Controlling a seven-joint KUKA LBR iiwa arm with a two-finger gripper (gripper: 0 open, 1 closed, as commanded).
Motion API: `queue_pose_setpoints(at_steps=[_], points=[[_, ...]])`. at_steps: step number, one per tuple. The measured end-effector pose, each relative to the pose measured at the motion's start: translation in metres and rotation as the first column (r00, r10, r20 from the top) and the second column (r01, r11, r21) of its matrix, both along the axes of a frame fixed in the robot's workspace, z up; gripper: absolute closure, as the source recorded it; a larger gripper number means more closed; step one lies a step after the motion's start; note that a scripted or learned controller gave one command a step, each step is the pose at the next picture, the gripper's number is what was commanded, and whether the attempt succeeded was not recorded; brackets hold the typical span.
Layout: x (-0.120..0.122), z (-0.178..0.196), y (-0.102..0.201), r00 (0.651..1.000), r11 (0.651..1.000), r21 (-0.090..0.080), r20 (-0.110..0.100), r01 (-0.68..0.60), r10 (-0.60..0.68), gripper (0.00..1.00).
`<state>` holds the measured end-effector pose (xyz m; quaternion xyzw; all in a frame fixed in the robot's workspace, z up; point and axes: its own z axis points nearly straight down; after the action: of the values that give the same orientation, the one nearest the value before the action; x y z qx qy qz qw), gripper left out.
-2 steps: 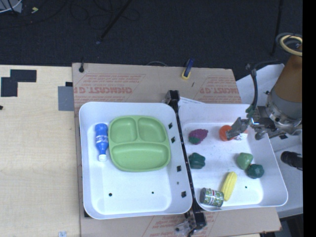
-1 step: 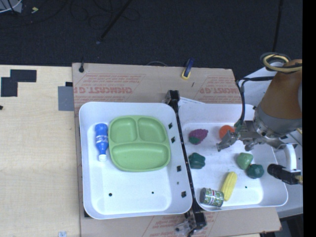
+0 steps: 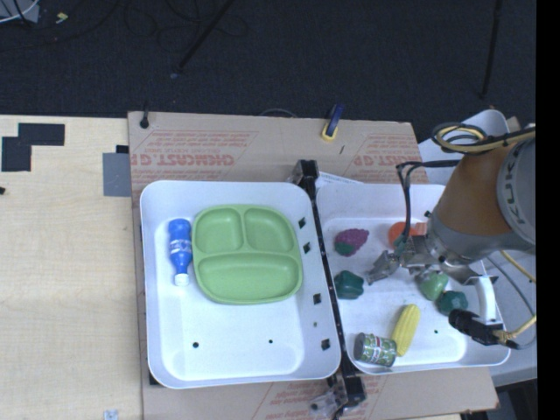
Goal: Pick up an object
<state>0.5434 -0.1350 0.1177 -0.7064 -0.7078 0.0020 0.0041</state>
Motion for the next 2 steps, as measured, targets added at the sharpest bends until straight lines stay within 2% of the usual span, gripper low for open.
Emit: queue_pose_setpoints(at_steps=[1, 2], points=[[0.000, -0.031, 0.001, 1.000, 1.000, -0.005, 0.007, 0.003, -0.003, 0.00], [0.000, -0.020, 0.000, 1.000, 1.000, -0.001, 0.005, 0.009, -0.009, 1.00]])
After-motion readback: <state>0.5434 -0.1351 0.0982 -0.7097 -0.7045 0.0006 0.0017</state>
